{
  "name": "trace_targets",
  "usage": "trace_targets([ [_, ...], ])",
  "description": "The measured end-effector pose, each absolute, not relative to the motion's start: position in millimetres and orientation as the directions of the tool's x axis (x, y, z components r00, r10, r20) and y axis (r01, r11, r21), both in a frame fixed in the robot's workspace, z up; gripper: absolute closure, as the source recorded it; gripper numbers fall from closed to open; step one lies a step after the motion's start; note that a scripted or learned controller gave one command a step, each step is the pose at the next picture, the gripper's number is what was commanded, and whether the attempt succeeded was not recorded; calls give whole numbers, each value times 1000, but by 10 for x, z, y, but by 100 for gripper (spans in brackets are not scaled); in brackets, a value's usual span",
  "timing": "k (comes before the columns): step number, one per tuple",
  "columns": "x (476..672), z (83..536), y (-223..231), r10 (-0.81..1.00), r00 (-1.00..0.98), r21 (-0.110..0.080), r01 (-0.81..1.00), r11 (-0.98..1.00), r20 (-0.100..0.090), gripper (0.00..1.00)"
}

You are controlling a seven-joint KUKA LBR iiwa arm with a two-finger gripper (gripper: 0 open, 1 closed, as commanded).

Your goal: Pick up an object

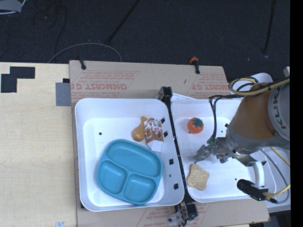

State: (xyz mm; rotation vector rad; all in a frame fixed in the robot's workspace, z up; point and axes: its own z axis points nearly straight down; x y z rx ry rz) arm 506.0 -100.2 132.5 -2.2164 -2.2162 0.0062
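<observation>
In the right bin [222, 195], a red-orange tomato-like toy [195, 125] lies near the back left. A tan star-shaped cookie [198, 177] rests at the front left. My gripper [202, 154] hangs between the two, just above and right of the cookie. It points left, stands open, and nothing shows between its fingers. The left bin [87, 126] holds a blue divided plate [129, 170] and a brown gingerbread-like toy [148, 130] at the plate's back right corner.
A black divider rail [173, 145] runs between the two bins. The grey and orange arm [258, 122] covers the right bin's right half. Cardboard [142, 82] lies under the bins, with a pale wooden bench [33, 150] to the left.
</observation>
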Motion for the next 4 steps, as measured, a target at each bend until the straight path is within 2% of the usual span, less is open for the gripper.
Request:
trace_targets([
  [1, 5055, 855, -994, 1000, 1, -4, 1000, -1, 1, 0],
  [2, 5064, 985, -1012, 1000, 7, -2, 1000, -7, 1, 100],
  [4, 5202, 1904, -990, 1000, -1, 1, 1000, 1, 0, 100],
])
